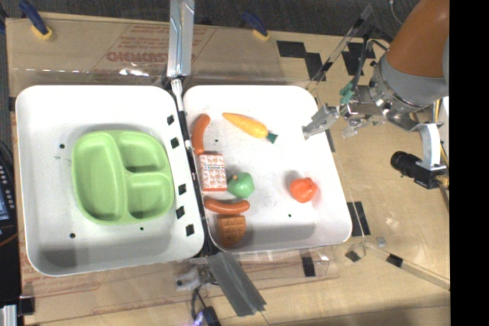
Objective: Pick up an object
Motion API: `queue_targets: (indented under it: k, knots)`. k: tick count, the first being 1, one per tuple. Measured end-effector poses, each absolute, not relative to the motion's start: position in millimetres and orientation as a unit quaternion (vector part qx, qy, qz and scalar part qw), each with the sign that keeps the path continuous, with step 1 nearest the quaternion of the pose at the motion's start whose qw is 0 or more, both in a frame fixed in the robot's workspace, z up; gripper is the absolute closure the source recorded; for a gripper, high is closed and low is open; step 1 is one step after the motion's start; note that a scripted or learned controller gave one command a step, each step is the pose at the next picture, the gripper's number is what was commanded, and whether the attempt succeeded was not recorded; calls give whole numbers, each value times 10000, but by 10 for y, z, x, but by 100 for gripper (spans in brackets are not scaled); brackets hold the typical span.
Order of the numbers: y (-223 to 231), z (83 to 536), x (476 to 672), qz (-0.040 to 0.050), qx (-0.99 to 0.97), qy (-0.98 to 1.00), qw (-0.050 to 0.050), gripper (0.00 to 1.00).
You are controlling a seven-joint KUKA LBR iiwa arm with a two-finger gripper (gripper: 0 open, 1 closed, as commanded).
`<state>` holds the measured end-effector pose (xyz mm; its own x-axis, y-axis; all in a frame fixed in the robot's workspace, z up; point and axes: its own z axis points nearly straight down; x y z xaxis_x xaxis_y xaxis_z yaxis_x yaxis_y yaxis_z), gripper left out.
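Note:
The right bin (pixel 321 221) holds several toy foods. An orange carrot (pixel 248 124) lies near the back, and a red tomato (pixel 303 189) sits toward the right. A green apple (pixel 241 184) rests beside a small red-and-white box (pixel 212 172). One red sausage (pixel 200 132) lies along the left wall, and a second sausage (pixel 227 205) lies above a brown bread piece (pixel 231 227). My gripper (pixel 335 123) hovers over the bin's right rim, to the right of the carrot and apart from it. It is open with nothing between its fingers.
The left bin (pixel 38 240) holds a green divided plate (pixel 122 175). A metal divider post (pixel 180 38) stands at the back between the bins. Bare bench (pixel 397 225) lies to the right of the bins.

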<state>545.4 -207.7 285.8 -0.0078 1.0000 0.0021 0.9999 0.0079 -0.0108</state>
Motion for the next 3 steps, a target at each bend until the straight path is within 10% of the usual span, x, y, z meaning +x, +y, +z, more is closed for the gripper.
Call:
queue_targets:
  k: [2, 3]
  knots:
    - [-1433, 1326, 5438, 37, -6968, -7173, 54, 0]
    - [-1584, 1812, 5814, 32, -7375, -6753, 35, 0]
